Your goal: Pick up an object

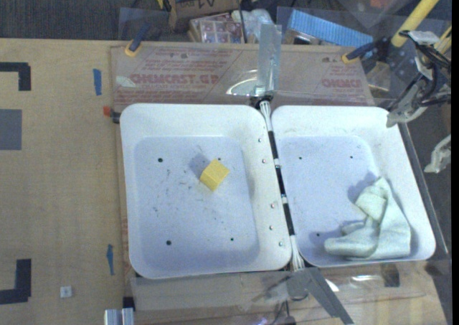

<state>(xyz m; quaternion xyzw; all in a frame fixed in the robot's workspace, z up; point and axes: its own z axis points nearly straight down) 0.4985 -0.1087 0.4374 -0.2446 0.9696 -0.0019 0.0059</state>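
A small yellow block lies tilted near the middle of the left white bin. It stands alone on the bin floor, casting a short shadow to its upper left. In the right white bin, a crumpled pale cloth is bunched against the front right corner. One fold of it rises toward the bin's right wall.
The two bins meet at a hinged seam running front to back. An upright metal bracket stands behind the seam on a cardboard sheet. Cables and hardware hang past the right bin's far corner. Wooden bench top spreads to the left.
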